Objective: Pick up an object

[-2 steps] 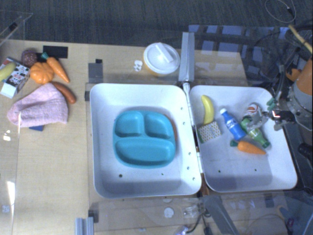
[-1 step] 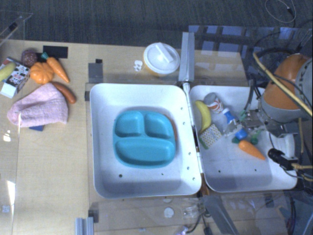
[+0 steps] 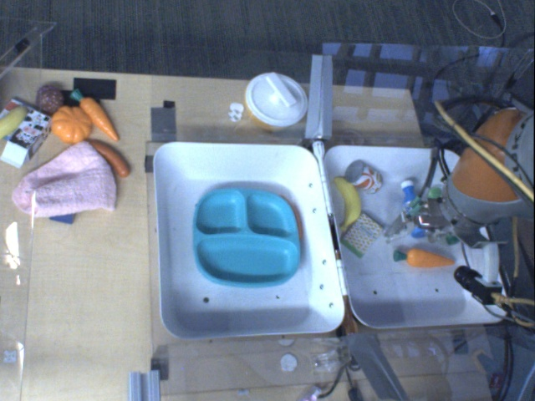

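Camera view, from near to far: in the right bin (image 3: 401, 307), a toy carrot (image 3: 428, 259) is seen lying flat on the white floor, orange with a small green tip pointing toward the left bin (image 3: 242, 307). Just above it in the picture the gripper (image 3: 422, 217) is lowered into the same bin, close beside the carrot but not over it; whether contact is made cannot be told. It cannot be told whether the jaws are apart or together, since they are lost among small coloured parts. Left of the carrot a patterned card (image 3: 361, 236) is found, with a banana (image 3: 347, 200) touching it and a round grey object (image 3: 364, 176) farther back. A blue divided tray (image 3: 247, 234) is held by the left bin. Beyond, on the table (image 3: 84, 307), a white lidded cup (image 3: 277, 100) is set.
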`<action>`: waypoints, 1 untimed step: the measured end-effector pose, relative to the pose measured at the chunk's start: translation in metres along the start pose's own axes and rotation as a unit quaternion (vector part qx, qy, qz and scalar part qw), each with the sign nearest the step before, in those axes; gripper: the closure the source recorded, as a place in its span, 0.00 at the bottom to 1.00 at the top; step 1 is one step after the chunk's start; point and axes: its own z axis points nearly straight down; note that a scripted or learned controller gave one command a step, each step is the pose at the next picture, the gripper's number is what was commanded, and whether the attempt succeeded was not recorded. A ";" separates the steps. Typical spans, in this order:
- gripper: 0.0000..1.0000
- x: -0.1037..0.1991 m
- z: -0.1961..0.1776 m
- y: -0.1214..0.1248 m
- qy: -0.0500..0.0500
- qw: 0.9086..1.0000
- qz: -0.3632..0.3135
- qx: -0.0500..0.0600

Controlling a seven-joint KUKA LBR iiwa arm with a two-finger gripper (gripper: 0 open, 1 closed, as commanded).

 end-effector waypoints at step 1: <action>1.00 -0.001 -0.012 0.002 -0.002 1.000 0.000 -0.004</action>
